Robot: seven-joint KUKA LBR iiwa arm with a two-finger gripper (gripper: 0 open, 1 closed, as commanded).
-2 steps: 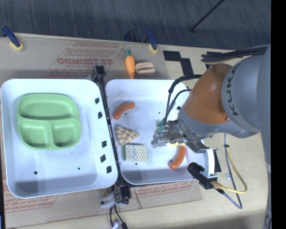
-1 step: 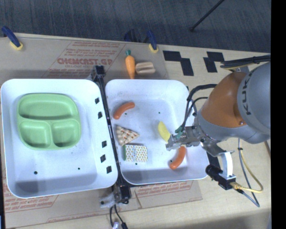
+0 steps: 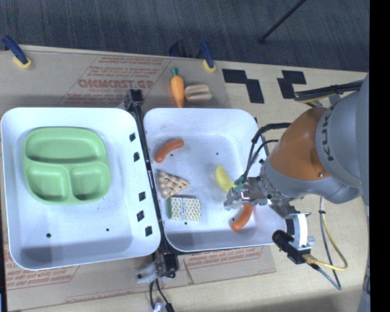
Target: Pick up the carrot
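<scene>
The carrot [image 3: 176, 90], orange with a green top, lies on the cardboard just behind the right bin's back rim, outside both bins. My gripper [image 3: 238, 197] is low in the right bin [image 3: 201, 119] near its right wall, far in front of and to the right of the carrot. It hangs between a small yellow piece [image 3: 223, 177] and a red-orange sausage-like piece [image 3: 242, 218]. I see nothing held in it.
A bun-shaped toy [image 3: 197, 93] lies right of the carrot. The right bin also holds an orange sausage [image 3: 168, 149], a waffle-patterned wedge [image 3: 172, 184] and a speckled square [image 3: 184, 208]. A green divided plate [image 3: 66, 164] sits in the left bin [image 3: 13, 194].
</scene>
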